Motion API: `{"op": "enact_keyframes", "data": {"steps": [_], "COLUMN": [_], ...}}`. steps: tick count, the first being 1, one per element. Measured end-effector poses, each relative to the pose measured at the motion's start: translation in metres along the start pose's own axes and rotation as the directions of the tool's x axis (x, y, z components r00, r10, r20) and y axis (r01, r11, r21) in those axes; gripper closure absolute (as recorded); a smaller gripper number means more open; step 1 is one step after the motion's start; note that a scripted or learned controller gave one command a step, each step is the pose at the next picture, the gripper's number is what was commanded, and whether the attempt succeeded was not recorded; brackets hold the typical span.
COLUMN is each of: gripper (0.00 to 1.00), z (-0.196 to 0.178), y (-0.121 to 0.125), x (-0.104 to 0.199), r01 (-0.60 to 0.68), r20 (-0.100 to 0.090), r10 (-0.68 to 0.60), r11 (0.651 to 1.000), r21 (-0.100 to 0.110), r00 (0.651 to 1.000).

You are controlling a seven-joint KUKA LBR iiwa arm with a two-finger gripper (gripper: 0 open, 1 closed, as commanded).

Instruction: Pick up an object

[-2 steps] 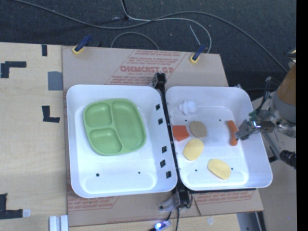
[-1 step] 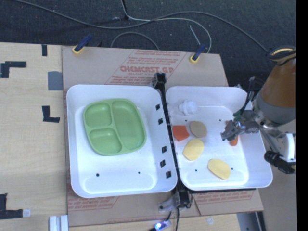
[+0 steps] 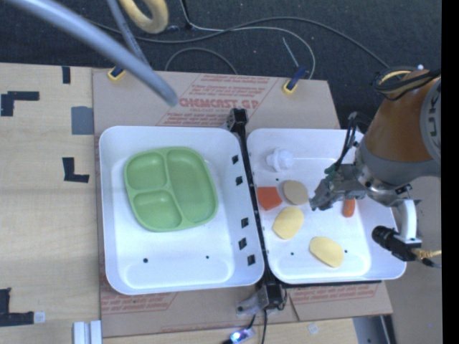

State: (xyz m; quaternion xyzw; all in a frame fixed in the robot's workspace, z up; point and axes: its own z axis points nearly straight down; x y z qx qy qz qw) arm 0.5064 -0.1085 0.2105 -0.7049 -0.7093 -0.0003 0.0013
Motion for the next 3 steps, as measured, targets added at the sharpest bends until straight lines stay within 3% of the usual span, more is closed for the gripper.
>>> {"op": "enact_keyframes", "data": {"steps": [3], "gripper": [1.00], "z": [-0.010], "y": [0.021], "x": [0.164], "r01": [0.002], "r20": [0.001], "r10": [-0.002], "r11": [1.000], "r21": [0.000], "r00": [1.000]}}
